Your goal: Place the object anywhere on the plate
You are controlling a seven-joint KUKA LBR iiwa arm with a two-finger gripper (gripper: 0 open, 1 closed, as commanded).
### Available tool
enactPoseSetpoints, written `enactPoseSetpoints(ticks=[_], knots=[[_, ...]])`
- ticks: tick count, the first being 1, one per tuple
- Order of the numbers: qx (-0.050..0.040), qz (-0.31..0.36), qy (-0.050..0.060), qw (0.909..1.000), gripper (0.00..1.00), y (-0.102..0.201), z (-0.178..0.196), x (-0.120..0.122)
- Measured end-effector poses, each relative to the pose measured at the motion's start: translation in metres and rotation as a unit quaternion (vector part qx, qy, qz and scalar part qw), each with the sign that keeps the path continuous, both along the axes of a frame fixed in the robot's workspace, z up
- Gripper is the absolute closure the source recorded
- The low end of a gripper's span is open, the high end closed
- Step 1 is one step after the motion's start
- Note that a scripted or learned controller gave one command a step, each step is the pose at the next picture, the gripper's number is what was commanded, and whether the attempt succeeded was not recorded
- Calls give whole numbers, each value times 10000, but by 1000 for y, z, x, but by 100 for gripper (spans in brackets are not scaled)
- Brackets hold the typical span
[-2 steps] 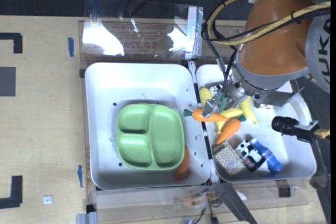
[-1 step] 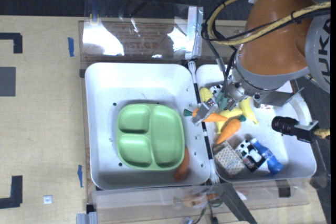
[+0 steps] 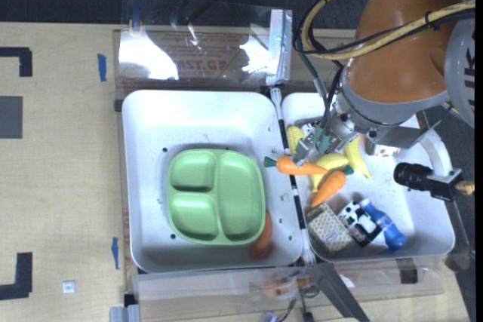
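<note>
A green three-compartment plate [image 3: 217,196] lies in the left bin [image 3: 151,132]. My gripper [image 3: 308,153] hangs over the divider between the two bins, just right of the plate's upper right corner. It is shut on a small orange carrot [image 3: 296,167], which lies level across the divider with its green top pointing left toward the plate. The carrot is above the bin rim, apart from the plate.
The right bin [image 3: 430,237] holds a second carrot [image 3: 329,186], a yellow banana [image 3: 346,159], a corn piece [image 3: 293,138], a woven brown piece [image 3: 326,228], a black-and-white toy [image 3: 361,221] and a blue item [image 3: 390,232]. An orange-red object [image 3: 262,239] leans at the plate's lower right.
</note>
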State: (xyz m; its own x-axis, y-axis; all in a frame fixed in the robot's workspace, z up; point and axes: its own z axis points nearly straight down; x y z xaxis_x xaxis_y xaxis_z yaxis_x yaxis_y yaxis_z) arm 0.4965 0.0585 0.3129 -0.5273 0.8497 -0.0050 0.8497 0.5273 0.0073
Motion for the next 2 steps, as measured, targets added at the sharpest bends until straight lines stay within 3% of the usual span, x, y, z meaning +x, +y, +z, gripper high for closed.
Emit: enactPoseSetpoints(ticks=[1,2], knots=[[0,1,1,10000,0,0,0,0],[-2,1,-22,10000,100,0,10,1]])
